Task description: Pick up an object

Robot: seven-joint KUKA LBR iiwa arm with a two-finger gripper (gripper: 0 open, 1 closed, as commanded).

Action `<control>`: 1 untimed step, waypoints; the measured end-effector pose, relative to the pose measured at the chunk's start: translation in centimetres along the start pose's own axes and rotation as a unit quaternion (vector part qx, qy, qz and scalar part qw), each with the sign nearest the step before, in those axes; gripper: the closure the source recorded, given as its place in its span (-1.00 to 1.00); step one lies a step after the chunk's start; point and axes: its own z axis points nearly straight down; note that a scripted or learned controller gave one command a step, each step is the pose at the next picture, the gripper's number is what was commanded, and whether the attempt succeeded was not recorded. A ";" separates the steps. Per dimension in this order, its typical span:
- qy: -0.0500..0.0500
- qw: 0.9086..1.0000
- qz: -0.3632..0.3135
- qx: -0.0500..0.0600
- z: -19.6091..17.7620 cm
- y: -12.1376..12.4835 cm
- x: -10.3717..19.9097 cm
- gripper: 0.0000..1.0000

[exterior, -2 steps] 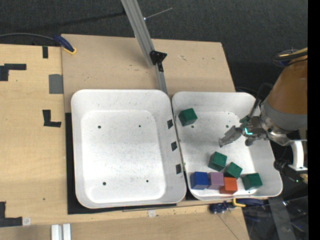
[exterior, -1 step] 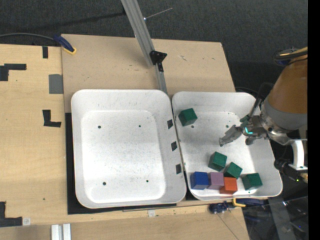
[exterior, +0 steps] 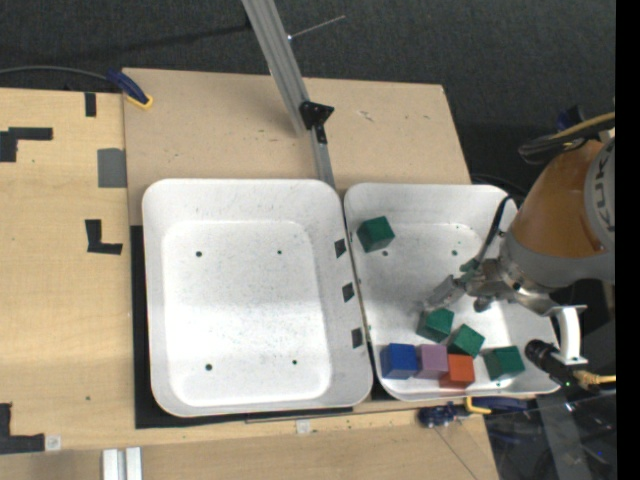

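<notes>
right bin [exterior: 420, 200]: lone block [exterior: 376, 233] rear | block cluster [exterior: 450, 353] front

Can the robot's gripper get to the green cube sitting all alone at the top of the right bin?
Probably yes. The lone green cube has bare bin floor all round, and the gripper hangs nearby over the right white bin.

Just one camera here, fixed up above the bench [exterior: 250, 118] and looking down at a slant. Far enough back to fit both bins, left bin [exterior: 160, 268] and right bin [exterior: 420, 208], side by side. The arm [exterior: 565, 218] comes in from the right.
</notes>
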 end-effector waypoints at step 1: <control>0.000 1.000 0.000 -0.004 4.7 0.1 0.1 -1.00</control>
